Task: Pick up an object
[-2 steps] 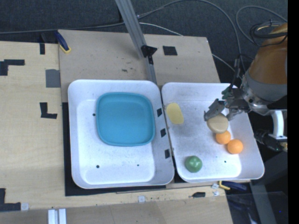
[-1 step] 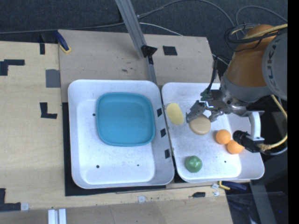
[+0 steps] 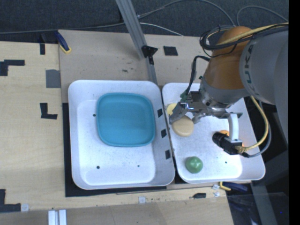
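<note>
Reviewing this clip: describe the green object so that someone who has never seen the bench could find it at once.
Start at the right-hand white bin, the one the arm reaches over. Look along its near edge, toward the divider between the two bins: the small round green ball lies there alone. It is the only green thing on the bench; the tan rounded object sits farther back, right under the tool.

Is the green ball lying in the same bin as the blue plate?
No, the green ball lies in the right bin, while the blue plate lies in the left bin.

2 white bins – wooden bench, black cables
</note>
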`<state>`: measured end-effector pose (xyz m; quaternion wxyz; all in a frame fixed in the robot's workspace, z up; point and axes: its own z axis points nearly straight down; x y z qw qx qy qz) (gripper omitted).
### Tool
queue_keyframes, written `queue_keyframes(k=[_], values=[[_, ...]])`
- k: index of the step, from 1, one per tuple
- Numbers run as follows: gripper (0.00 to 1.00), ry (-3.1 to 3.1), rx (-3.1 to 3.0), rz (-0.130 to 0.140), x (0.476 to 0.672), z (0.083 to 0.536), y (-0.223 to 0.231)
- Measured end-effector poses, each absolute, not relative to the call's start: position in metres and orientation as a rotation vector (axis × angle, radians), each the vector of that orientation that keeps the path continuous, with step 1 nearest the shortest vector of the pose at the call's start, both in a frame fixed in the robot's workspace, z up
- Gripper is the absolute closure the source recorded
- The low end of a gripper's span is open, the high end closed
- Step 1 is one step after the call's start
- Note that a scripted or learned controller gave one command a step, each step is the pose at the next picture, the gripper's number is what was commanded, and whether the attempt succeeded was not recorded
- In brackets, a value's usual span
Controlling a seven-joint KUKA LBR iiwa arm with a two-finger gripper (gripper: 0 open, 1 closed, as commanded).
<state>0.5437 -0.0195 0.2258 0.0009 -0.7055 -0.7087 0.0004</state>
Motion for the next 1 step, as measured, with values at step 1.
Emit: queue_keyframes(k=[1], values=[[1.0, -2.226, -2.216, -0.001, 0.5446, 0.235, 0.0318]])
